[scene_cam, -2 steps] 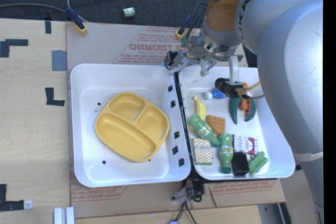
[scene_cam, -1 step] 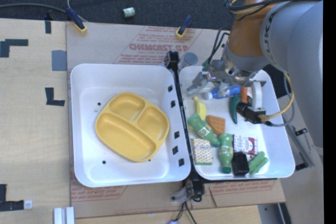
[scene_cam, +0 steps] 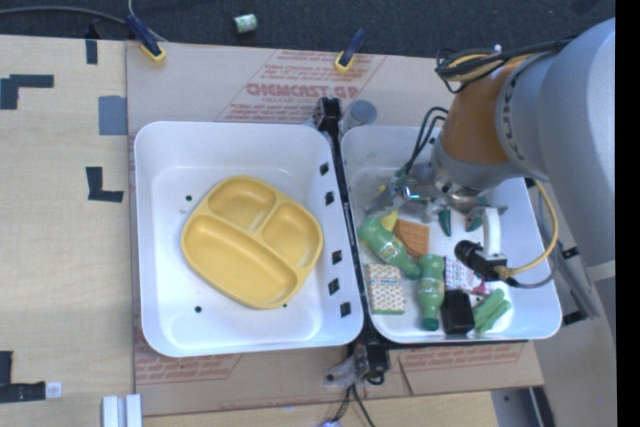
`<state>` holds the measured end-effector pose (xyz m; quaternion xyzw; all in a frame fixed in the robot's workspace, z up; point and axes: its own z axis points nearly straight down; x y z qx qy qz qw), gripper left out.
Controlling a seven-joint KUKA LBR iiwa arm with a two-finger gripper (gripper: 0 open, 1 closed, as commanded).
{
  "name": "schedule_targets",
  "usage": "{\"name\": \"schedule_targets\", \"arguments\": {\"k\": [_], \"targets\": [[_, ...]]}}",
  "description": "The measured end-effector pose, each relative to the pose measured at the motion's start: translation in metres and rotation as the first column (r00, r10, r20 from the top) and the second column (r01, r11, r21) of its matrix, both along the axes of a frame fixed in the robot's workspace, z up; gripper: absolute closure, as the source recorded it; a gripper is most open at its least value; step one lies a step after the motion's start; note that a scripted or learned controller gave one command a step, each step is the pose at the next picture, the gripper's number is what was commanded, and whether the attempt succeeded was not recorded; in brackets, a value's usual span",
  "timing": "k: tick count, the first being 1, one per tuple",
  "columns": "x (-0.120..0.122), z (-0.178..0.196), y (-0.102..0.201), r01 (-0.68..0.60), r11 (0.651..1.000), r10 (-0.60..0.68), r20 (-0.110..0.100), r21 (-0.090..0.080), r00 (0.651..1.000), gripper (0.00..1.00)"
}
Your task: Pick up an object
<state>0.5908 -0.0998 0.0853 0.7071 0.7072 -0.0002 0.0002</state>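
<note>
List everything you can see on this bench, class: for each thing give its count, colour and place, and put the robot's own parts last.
Bins: 2, white, side by side on the bench.
Divided plate: 1, yellow, in the left bin.
Bottles: 2, green, in the right bin.
Patterned packet: 1, pale, right bin, near its front.
Black block: 1, right bin, front.
Clamps: 2, blue and yellow, on the cardboard's back edge.
Arm: 1, grey with an orange band, over the right bin.
Gripper: 1, low in the right bin.
</note>
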Motion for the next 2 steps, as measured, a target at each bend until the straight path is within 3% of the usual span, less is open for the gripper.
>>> {"name": "schedule_targets", "arguments": {"k": [1, 2], "targets": [[0.000, 0.010, 0.000, 0.000, 1.000, 0.000, 0.001, 0.000, 1.000, 1.00], [-0.030, 0.136, 0.034, -0.001, 1.000, 0.001, 0.001, 0.000, 1.000, 1.00]]}}
